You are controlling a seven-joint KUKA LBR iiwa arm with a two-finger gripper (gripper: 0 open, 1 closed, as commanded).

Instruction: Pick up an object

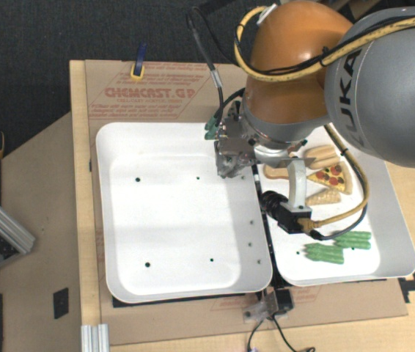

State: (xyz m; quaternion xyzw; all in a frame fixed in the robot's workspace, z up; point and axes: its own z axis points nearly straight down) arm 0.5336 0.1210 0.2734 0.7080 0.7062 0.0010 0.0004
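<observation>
Camera view from above: all the pickable stuff sits in the right bin [404, 249]. A toy pizza slice [332, 174] with red topping lies near the far end, and a tan roll-shaped piece [319, 155] lies just behind it, right up close, though I can't tell if they touch. Some green pods [337, 248] lie near the front of that same bin, well apart from the pizza.

The gripper [229, 158] isn't over any of them. It's hanging over the far right corner of the left bin [119, 218], close to the wall where the two bins meet. Can't tell whether it's open or closed from this angle, and I don't see anything in it. The arm [383, 86] with its big orange band covers a good chunk of the right bin's far end.

The left bin has four small dark dots [138, 180] on its floor. Both bins rest on a printed cardboard sheet [156, 90] on the table [53, 167], and a blue clip [140, 61] sits at the sheet's far edge.
</observation>
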